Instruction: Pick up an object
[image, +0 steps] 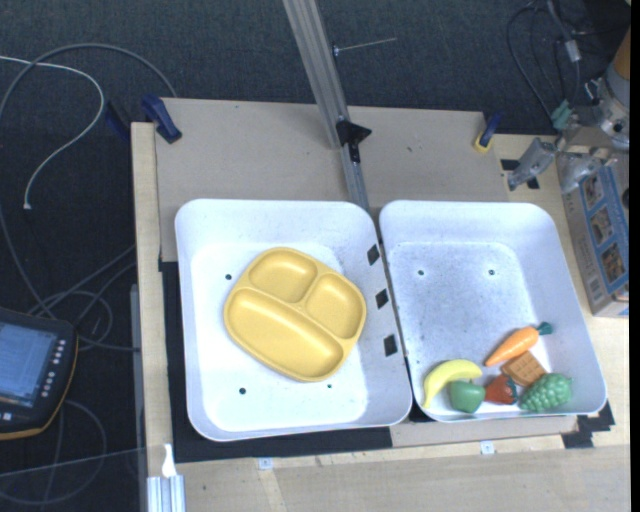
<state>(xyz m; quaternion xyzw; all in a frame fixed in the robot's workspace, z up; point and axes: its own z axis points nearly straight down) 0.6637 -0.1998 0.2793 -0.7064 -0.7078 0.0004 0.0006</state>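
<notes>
So, nearest the camera: the toy food sits bunched in the near right corner of the right bin (470, 230). Banana (446, 377) curves along the near wall, with a green apple (465, 396) touching its right end. Next right is a small red piece (500, 390), then a brown waffle-like block (523, 368), then green grapes (546, 392) against the bin's corner. Carrot (517, 345) lies tilted just behind the block, green tip pointing up-right. All of these touch or nearly touch their neighbours; the rest of that bin's floor is bare speckled white.

Left bin (200, 300) holds a yellow divided plate (295, 313), three compartments, roughly centred and rotated a bit. Black clips (381, 298) sit along the seam between the two bins.

Further back: bare bench top (250, 150), a blue clamp (160, 118) at its far left corner, a yellow-blue one (488, 130) at far right. An aluminium post (325, 80) rises from the seam toward the top edge.

Gripper (545, 165) is at the far right, above the bench just behind the right bin's far corner, well apart from the food. Fingers spread, nothing between them.
</notes>
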